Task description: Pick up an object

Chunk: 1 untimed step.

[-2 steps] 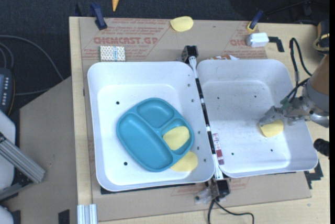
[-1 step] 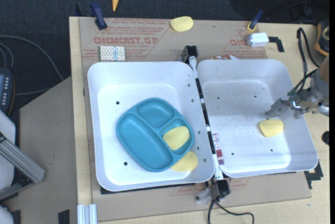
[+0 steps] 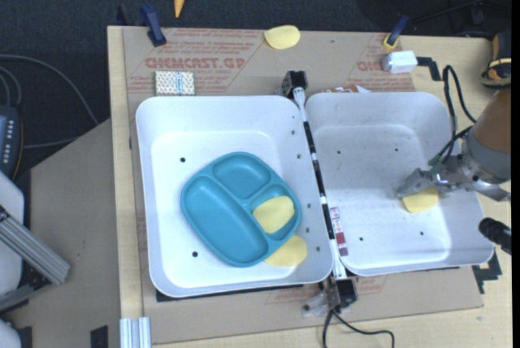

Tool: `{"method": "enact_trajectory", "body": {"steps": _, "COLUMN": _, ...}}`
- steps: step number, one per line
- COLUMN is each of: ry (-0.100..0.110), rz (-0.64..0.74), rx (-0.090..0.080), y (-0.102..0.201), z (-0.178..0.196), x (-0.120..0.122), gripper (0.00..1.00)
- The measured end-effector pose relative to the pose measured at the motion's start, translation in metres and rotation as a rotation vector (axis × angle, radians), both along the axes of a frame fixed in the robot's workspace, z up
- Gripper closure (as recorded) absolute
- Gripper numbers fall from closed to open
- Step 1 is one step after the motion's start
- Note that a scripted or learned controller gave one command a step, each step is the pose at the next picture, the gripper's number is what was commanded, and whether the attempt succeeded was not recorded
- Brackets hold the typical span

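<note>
Jaws first: from this slanted overhead view I cannot tell whether they are apart or together. The gripper (image 3: 424, 184) sits low in the right bin (image 3: 370, 115), at the right of the frame. Its tip is just above a yellow piece (image 3: 421, 203) lying on the bin floor, and I see nothing lifted. The arm (image 3: 492, 135) comes in from the right edge, its grey wrist bent down and leftward over the bin's right wall.

Counting from the left, I see one patterned packet (image 3: 175, 82) on the bench, above the left bin (image 3: 162, 135). At the upper left one blue clamp (image 3: 151, 23) grips the bench edge, and one small orange carrot-shaped toy (image 3: 179, 1) lies on the dark floor beyond it.

The left bin holds one blue divided plate (image 3: 227, 212). One yellow piece (image 3: 275, 212) rests in the plate's small right compartment. Another yellow piece (image 3: 286, 253) lies on the bin floor, touching the plate's lower right rim.

At the top centre, a yellow piece (image 3: 282, 36) lies on the bench. Counting the one beside the gripper, that makes four yellow pieces. One black clip (image 3: 294, 80) sits at the top of the seam between the two bins. At the upper right there is a second blue clamp (image 3: 396, 31), with one white block (image 3: 400, 61) just below it.
</note>
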State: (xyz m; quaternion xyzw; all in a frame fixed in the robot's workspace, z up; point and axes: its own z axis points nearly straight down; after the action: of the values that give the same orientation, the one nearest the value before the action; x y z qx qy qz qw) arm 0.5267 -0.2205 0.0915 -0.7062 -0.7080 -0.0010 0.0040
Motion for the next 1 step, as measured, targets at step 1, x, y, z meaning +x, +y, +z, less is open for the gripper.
{"method": "enact_trajectory", "body": {"steps": 1, "ry": -0.003, "rz": -0.001, "rx": -0.003, "y": -0.0011, "z": 0.0108, "x": 0.0007, "gripper": 1.0}}
